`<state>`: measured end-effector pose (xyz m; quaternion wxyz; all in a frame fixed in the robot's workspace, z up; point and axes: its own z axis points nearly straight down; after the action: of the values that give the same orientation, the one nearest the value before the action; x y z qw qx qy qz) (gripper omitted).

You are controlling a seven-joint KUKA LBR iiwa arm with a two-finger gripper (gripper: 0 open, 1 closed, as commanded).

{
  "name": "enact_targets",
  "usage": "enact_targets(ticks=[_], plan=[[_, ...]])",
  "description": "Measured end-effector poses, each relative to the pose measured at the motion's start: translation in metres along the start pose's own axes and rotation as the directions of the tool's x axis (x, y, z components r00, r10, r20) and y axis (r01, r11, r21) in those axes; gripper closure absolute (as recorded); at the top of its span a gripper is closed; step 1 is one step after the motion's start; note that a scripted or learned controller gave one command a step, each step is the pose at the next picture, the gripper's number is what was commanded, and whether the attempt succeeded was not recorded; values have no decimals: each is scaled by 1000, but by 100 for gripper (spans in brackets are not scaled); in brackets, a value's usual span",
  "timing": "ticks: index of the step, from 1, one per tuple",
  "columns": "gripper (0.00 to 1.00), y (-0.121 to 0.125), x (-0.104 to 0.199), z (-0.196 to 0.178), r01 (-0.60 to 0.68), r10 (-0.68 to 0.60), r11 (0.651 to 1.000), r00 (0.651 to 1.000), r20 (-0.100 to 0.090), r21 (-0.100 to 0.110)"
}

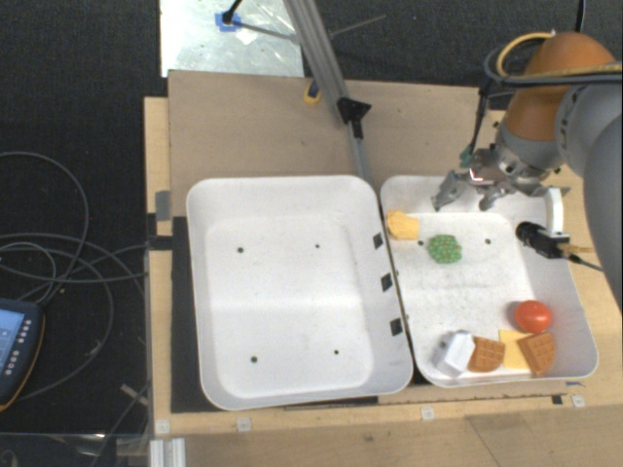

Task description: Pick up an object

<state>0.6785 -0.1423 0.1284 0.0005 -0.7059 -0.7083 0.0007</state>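
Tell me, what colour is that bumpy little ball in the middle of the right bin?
Green. The bumpy ball shows best in the camera view, lying apart from the other items.

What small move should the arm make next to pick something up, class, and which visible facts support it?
Probably lower the gripper toward the green object and a little to the view's left. The gripper sits over the far edge of the right bin with nothing between its fingers, and the green object lies closest, apart from the yellow piece, so the fingers have room.
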Motion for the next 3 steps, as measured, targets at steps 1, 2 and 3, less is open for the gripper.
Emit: enact_targets(ticks=[1,2,3], plan=[[0,0,1,39,2,-2,1000,1000,0,-1],[100,2,1,25,5,-5,1000,1000,2,-7],[100,11,-5,-38,2,-2,1000,1000,2,-11]])
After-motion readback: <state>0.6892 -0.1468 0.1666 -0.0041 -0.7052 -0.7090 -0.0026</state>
